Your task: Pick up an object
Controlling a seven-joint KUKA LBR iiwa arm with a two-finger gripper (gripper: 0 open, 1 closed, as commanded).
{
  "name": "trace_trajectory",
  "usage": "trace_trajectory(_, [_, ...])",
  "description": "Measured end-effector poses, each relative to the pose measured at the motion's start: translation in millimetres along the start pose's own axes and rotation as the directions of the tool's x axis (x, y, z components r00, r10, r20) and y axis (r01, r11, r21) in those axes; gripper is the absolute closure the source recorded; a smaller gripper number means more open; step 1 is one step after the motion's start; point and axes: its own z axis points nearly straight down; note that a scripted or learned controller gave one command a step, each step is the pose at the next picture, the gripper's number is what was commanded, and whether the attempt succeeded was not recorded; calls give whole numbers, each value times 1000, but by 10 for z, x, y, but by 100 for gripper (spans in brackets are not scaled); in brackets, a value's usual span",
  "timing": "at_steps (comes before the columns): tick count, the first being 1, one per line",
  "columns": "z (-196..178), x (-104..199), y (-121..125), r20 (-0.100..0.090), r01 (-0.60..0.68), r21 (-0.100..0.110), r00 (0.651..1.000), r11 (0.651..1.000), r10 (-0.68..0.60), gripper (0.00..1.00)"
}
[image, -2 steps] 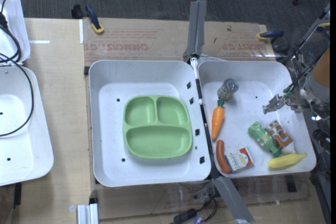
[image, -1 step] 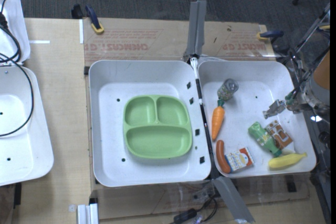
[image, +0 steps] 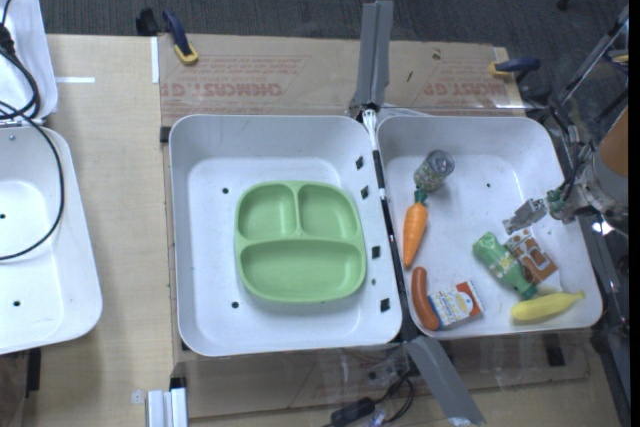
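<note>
Two shallow white bins sit side by side on the bench. The left bin (image: 190, 215) holds a green divided plate (image: 299, 242), lying flat near its middle with three compartments facing up.

The right bin (image: 470, 137) holds the loose objects. A small grey-green jar-like item (image: 434, 170) lies toward the far side, and just near of it an orange toy carrot (image: 414, 228) points lengthwise toward the near edge. Near of the carrot, a red sausage (image: 423, 297) lies against the bin's left wall, touching a small white and orange carton (image: 458, 304) on its right. A green packet (image: 502, 264) lies tilted right of centre, with a brown and white packet (image: 533, 256) touching its right side. A yellow banana (image: 546, 306) rests along the near right corner, just near of the green packet.

The gripper (image: 535, 210) reaches in over the right rim of the right bin, hanging above the far end of the brown and white packet. Its metal tip is small and partly blurred, so whether it is released or clenched cannot be told, and nothing can be seen between its fingers
</note>
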Motion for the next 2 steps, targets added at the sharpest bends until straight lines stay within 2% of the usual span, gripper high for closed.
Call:
trace_trajectory(1, [2,20,2,2,-59,-10,998,998,59,0])
trace_trajectory(2, [-274,94,138,-42,46,64,998,997,-43,0])
